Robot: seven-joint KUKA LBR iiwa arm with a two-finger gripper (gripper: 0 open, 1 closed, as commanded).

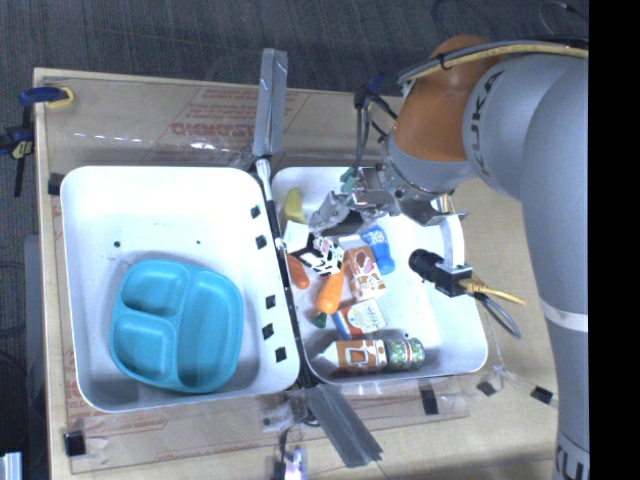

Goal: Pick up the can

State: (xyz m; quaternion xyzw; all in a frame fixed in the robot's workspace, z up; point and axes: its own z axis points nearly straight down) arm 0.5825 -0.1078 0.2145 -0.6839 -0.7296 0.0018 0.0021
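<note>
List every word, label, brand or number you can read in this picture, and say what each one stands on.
"KUKA", partly seen, on the grey arm.
Red lettering on the bench sheet: faint, appears reversed, unreadable.
Labels on the can and the small carton in the right bin: too small and blurred.

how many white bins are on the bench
2. The left bin holds a blue tray; the right bin holds the can among clutter.

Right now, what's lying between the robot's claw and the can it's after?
In the camera view, a carrot and small food packets lie between the gripper and the can.
</note>
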